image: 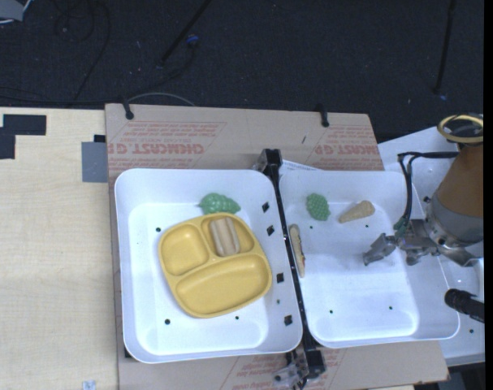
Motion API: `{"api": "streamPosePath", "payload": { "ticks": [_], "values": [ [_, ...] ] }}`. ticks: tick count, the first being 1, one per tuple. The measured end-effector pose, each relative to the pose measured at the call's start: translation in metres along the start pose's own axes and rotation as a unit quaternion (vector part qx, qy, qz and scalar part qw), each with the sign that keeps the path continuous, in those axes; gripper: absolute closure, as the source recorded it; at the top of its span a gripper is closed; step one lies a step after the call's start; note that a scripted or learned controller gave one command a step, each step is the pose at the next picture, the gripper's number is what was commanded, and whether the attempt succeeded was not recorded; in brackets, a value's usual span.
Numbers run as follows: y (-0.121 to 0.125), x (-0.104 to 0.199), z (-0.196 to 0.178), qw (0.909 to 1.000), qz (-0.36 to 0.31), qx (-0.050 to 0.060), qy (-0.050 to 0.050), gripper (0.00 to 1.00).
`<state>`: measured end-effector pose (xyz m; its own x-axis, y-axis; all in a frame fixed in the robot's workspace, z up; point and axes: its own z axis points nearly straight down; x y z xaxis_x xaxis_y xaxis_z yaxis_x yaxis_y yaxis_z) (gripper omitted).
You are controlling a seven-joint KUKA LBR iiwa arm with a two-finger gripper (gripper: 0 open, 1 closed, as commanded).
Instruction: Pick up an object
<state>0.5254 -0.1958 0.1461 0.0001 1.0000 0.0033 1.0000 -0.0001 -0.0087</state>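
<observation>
My counter (43, 242) carries a cardboard sheet (238, 140); on that sheet two white bins touch, the left bin (140, 299) beside the right bin (368, 315).

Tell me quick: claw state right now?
Claw: cannot be told; it sits low over the right bin, with nothing seen between its tips.

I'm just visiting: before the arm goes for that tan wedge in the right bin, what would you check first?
1. Tan wedge lies free of other things: ok.
2. Green piece beside it sits apart: ok.
3. Gripper is inside the right bin, below the wedge: ok.
4. Gripper carries nothing: ok.
5. Fingers open wide enough: cannot tell.
6. Long tan stick by the divider is out of the path: ok.
</observation>
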Motion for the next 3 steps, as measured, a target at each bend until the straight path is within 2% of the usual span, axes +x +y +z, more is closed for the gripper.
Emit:
{"api": "streamPosePath", "payload": {
  "ticks": [1,2,3],
  "values": [
    [-0.001,0.001,0.054,1.0000,0.000,0.000,0.000,0.00],
    [-0.001,0.000,0.041,1.0000,0.002,-0.002,-0.001,1.00],
    [0.001,0.007,-0.019,1.0000,-0.001,-0.006,-0.002,1.00]
  ]
}}
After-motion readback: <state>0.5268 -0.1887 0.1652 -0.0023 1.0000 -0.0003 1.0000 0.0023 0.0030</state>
